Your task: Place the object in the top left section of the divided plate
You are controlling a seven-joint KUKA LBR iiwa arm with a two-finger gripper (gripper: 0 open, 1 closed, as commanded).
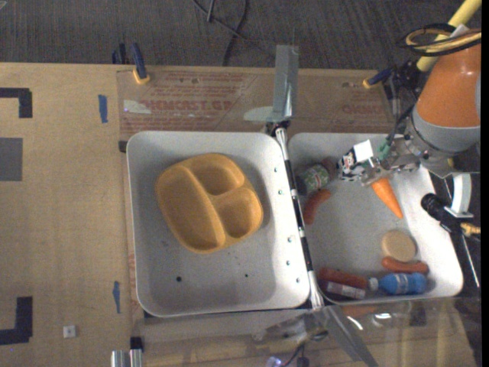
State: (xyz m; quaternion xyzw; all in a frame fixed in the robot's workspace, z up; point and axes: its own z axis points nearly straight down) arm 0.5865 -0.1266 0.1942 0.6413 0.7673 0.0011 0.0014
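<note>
Nearest the camera, a blue bottle (pixel 400 284) and a round biscuit (pixel 399 245) lie in the right bin (pixel 348 228). Further back, a carrot (pixel 387 196) lies just below the gripper (pixel 372 171); whether its jaws are apart is unclear. The yellow divided plate (pixel 209 202) sits in the left bin (pixel 153 266).

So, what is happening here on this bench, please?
A grey robot arm with an orange band reaches in from the right over the right white bin. Its gripper is low near the bin's top edge, beside an orange carrot-shaped toy; I cannot tell if it holds anything. The yellow divided plate lies in the left white bin with nothing in its sections. Other toy foods and a small blue bottle lie in the right bin.
</note>
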